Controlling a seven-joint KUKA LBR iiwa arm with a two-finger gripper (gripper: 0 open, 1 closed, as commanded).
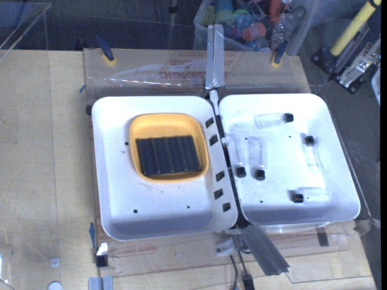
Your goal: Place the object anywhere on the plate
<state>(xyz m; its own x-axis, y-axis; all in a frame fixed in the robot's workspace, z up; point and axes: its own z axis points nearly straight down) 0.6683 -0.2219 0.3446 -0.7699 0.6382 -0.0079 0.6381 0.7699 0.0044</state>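
Pale wooden surface [42,162] carries two white bins, the right-hand bin [338,207] on the side the arm reaches in from strewn with clear black-capped vials [258,156], the left-hand bin [115,219] beyond holding a yellow plate [166,119]. A dark ridged block [168,154] lies flat on that plate, so the placing looks done; whether the tool is spread or pressed together cannot be told. Any next move should stay clear of the block, while a crate of toys [254,11] sits behind.
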